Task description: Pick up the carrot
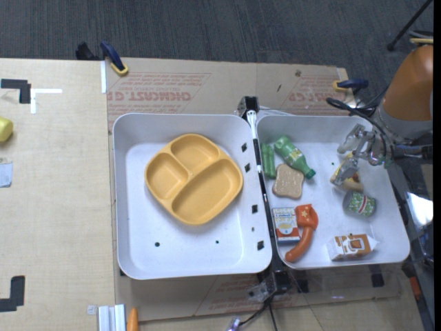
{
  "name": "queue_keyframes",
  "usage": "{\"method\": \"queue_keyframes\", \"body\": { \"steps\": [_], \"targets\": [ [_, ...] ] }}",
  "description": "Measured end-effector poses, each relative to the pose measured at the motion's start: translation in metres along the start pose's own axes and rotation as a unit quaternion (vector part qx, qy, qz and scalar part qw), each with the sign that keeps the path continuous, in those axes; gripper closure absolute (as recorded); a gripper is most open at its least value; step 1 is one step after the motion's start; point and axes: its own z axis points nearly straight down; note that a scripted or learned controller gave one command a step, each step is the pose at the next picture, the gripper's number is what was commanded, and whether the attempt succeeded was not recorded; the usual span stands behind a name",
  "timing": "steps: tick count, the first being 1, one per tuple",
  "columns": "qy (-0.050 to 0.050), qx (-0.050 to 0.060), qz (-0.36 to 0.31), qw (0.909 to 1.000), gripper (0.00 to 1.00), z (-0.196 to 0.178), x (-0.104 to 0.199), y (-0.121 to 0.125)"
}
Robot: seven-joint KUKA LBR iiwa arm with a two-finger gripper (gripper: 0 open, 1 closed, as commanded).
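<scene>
The carrot (299,244) looks to be the orange-red tapered piece lying near the front of the right bin (324,128), beside a small red and white box (284,223). A red-orange lump (307,216) touches its upper end. My gripper (360,152) hangs over the right side of that bin, well to the right of and behind the carrot. It is just above a tan and yellow food piece (345,178). Nothing of the carrot is near it.
The right bin also holds a green bottle (293,156), a green stick (267,160), a toast slice (288,182), a green can (359,204) and a white carton (350,245). A yellow divided plate (193,178) lies in the left bin (131,185).
</scene>
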Motion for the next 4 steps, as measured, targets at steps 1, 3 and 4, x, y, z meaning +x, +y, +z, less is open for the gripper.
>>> {"method": "queue_keyframes", "body": {
  "steps": [1, 3, 4],
  "targets": [
    [0.0, -0.004, -0.001, 1.0, 1.0, -0.013, -0.001, 0.005],
    [-0.004, -0.005, -0.002, 1.0, 1.0, -0.024, -0.003, 0.006],
    [-0.004, -0.005, -0.001, 1.0, 0.0, -0.024, -0.003, 0.006]
  ]
}}
